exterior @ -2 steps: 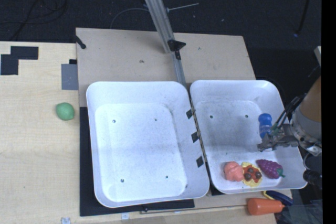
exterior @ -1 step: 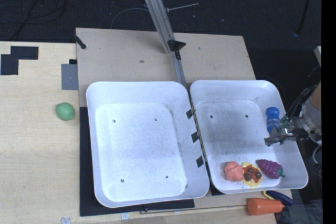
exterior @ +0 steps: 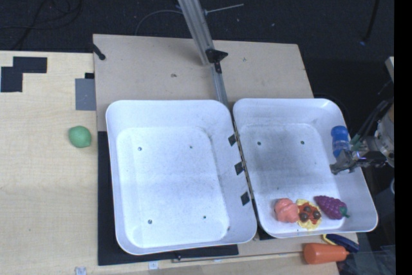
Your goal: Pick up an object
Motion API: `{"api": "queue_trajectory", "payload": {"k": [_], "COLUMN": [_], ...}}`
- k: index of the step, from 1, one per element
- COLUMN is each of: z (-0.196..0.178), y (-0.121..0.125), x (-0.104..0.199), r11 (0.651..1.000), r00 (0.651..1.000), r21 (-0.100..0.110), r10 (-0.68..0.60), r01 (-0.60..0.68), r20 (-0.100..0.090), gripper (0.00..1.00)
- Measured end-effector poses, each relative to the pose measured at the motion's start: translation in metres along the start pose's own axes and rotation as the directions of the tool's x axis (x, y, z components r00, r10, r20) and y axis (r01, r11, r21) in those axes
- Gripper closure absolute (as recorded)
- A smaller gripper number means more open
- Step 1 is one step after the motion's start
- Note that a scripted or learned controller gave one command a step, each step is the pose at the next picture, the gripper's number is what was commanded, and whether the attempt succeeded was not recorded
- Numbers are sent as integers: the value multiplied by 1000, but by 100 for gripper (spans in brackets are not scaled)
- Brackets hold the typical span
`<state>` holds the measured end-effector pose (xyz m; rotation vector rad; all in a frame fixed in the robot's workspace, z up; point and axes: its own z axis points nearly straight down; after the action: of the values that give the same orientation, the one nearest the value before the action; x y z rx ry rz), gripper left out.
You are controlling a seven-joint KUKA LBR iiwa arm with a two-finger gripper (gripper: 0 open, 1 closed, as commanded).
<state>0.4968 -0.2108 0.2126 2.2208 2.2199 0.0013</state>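
Two white bins on bench; right bin (exterior: 302,114) holds blue bottle (exterior: 339,139), likely light, rigid, slippery; grasp mid-body. Gripper (exterior: 344,164) beside it; opening and contents cannot be told

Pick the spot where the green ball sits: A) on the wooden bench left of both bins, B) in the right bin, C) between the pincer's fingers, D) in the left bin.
A: the green ball lies on the light wooden bench, outside the left bin.
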Motion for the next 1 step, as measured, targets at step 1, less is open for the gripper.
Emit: {"api": "queue_trajectory", "payload": {"k": [1], "z": [2], "y": [7], "x": [43], "r11": [1000], "r00": [1000], "r21": [2], "r10": [-4], "r01": [4], "r20": [-1], "gripper": [100]}}
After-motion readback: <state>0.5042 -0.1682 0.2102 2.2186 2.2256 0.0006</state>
